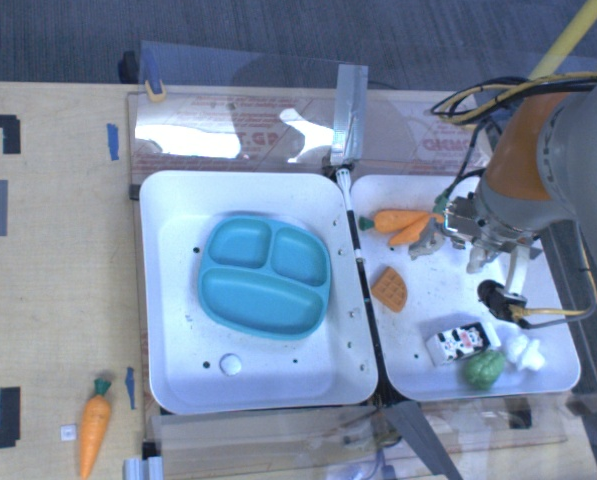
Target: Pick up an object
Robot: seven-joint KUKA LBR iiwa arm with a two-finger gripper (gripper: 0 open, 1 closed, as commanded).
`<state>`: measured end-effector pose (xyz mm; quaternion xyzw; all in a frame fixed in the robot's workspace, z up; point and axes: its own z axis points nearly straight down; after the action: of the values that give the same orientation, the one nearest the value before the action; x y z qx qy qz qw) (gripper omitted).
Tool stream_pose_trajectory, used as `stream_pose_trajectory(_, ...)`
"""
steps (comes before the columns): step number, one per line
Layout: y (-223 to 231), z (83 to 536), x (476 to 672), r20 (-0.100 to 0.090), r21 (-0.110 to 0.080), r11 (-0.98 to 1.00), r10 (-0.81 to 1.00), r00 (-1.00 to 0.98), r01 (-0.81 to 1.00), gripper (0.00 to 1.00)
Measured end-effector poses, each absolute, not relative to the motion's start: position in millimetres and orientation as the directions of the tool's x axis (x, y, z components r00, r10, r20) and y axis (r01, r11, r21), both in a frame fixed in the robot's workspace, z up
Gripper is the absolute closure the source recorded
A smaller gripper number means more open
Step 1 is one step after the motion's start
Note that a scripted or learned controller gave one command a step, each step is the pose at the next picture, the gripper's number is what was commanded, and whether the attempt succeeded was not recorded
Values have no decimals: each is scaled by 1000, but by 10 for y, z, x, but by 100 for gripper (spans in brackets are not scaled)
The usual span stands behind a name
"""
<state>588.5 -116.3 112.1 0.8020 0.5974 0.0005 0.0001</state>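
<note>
Two orange carrots (403,224) lie in the right bin (568,368), just left of my gripper (456,230), close to its tip. Cannot tell how my gripper is set. Waffle piece (389,289) below-left of me. Black-and-white cow toy (460,342) and green broccoli (483,369) lower down. Blue divided plate (266,276) sits well left, in the left bin (168,208). Another carrot (95,424) far lower-left on the bench (48,268).

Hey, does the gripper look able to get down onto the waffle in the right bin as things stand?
Probably yes. The waffle lies flat on bare floor of the right bin, apart from the carrots and the toys near the front. The gripper hangs just to its right with nothing between them.
</note>
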Motion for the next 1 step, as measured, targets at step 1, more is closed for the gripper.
stream_pose_trajectory(1, -967, 1324, 6677, 0, 2, -266, 964, 266, 964, 0)
